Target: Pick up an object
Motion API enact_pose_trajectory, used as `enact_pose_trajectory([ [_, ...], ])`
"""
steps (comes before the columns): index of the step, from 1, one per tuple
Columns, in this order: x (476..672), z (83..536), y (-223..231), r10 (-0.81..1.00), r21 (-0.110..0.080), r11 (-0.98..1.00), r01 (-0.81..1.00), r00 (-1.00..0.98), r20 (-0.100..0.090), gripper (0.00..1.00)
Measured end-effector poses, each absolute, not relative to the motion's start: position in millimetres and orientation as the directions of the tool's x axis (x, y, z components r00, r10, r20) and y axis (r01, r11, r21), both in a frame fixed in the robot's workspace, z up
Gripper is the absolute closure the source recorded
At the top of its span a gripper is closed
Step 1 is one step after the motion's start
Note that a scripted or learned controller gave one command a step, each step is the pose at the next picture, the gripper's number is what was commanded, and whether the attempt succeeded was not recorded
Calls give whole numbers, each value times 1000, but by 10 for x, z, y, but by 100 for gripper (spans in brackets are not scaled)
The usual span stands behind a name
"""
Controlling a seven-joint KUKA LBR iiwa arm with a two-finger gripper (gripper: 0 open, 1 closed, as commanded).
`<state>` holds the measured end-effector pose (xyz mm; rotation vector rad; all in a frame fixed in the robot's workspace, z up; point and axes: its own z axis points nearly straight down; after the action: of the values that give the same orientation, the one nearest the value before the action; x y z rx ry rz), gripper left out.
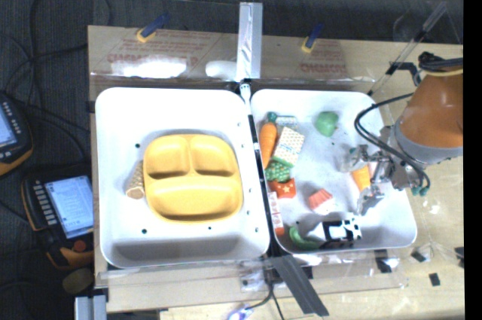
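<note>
The gripper (367, 179) is being held low in the right bin (392, 232), at its 3 o'clock side. A small orange piece (361, 177) is being crowded right beside it. Whether the claw is spread or pinching cannot be told.

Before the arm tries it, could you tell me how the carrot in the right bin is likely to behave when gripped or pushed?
The carrot looks like a smooth, stiff plastic toy, so probably light and a bit slippery. Its tapered, rounded body may roll or pivot if nudged. It lies along the right bin's left wall, beside the patterned box, so fingers may struggle to straddle it.
</note>
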<state>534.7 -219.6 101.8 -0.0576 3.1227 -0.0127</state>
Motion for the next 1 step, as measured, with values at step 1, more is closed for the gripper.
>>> enact_pose_trajectory([
  [1,5538,903,-2045,70,-3,998,70,-997,-10,0],
])
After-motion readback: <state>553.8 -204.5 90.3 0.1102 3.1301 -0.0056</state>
